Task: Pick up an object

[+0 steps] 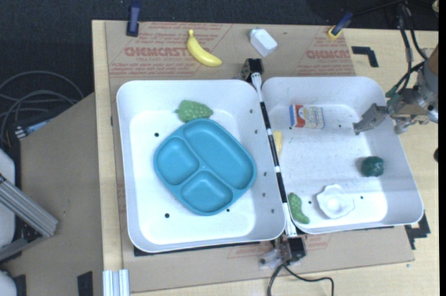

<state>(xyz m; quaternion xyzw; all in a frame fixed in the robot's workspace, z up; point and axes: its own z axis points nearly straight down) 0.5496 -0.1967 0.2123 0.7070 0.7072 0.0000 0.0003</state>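
- The grey two-finger gripper hangs over the right white bin near its right edge — whether it is released or clenched cannot be told.
- The small dark-green round object lies just toward the bin's front edge from it — nothing is seen grasped.

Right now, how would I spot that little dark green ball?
Find the right-hand white bin. Near its right wall lies the small dark green ball, above and right of a white fried-egg toy. It is the only round, dark thing there.
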